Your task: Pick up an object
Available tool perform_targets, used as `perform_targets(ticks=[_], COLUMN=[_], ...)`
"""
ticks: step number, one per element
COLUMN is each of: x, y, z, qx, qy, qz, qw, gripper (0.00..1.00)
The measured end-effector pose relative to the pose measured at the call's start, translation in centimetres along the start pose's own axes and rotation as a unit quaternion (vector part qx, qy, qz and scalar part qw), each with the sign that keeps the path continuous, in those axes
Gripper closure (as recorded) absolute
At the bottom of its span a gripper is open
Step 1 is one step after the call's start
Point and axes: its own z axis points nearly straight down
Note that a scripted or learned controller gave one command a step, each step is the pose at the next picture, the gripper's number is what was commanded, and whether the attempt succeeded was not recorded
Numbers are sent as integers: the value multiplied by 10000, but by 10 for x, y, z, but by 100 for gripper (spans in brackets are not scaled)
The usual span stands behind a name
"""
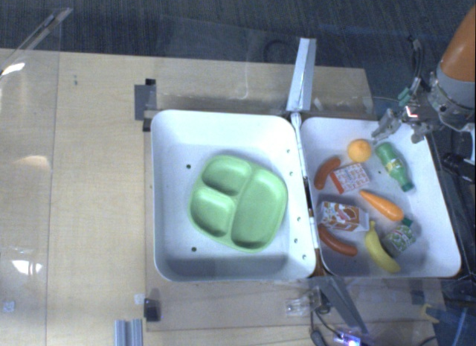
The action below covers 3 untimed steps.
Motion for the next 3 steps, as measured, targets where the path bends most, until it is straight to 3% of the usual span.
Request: perform_targets(ticks=[1, 2, 3], x=[-23, -22, 24], y=[-17, -14, -58], z=[123, 111, 3], qx=[-28, -55, -21], qy=[-10, -15, -1], qz=[791, 762, 539], qw=[9969, 9971, 9985], gripper=[0, 100, 100])
